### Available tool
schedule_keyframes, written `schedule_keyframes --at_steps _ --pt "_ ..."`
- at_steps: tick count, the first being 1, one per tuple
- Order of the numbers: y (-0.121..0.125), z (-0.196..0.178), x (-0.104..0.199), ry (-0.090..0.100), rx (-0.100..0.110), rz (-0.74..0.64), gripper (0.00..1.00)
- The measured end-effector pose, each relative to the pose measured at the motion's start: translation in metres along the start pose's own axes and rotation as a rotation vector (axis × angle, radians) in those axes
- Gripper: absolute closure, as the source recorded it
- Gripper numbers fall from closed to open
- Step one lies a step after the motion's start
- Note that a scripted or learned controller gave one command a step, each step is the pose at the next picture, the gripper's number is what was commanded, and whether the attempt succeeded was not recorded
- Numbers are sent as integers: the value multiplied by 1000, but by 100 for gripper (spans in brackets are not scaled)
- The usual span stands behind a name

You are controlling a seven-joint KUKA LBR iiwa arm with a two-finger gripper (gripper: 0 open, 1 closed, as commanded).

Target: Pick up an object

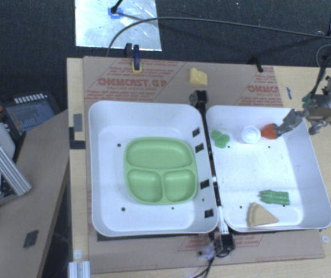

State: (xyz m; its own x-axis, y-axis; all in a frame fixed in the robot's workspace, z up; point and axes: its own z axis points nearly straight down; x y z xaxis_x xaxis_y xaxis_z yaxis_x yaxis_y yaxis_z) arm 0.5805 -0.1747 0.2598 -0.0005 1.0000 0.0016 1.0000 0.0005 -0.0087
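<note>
Gripper (288,122) at right bin's (310,172) upper right edge, tip just beside the red object (268,132). Can't tell jaw state. Green tray (159,169) in left bin (104,155).

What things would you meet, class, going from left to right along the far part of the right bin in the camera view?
Green piece → white piece → red piece → pincer

Glossy white plastic bins (101,213), matt green plastic tray (160,169), brown cardboard sheet (153,80)
</note>
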Motion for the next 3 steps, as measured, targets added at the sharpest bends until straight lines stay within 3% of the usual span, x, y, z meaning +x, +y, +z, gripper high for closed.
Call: schedule_keyframes --at_steps 1,3 --pt "2 -6 1 -2 -10 -3 0" --pt "12 94 -6 -1 -6 -1 0"
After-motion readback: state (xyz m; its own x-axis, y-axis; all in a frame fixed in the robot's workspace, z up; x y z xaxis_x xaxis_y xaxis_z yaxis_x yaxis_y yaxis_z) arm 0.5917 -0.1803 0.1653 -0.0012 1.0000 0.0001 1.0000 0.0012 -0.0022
